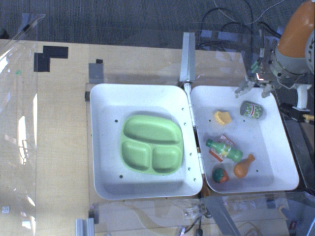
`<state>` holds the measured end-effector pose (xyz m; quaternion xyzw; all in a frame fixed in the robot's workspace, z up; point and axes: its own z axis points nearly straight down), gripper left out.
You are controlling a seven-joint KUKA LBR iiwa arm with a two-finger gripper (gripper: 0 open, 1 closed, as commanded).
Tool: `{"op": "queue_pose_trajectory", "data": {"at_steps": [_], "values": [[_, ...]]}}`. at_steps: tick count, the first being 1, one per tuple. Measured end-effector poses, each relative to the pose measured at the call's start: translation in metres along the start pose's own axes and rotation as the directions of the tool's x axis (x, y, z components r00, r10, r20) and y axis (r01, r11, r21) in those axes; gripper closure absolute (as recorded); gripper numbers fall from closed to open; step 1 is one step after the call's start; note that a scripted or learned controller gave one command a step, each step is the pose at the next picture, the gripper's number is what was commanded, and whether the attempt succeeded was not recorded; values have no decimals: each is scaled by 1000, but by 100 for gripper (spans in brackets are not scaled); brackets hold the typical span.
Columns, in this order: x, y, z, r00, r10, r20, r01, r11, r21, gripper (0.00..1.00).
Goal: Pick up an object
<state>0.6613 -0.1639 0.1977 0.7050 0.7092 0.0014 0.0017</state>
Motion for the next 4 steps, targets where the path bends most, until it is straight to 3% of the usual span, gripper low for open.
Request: {"op": "queue_pose_trajectory", "data": {"at_steps": [1, 2, 3, 4], "values": [[-35, -20, 80, 1000, -4, 13, 4, 999, -33, 0], [-43, -14, 87, 999, -43, 16, 43, 998, -43, 0], [-39, -8, 108, 989, -149, 4, 149, 989, -7, 0], [-42, -80, 109, 968, -252, 3, 252, 968, -4, 0]]}}
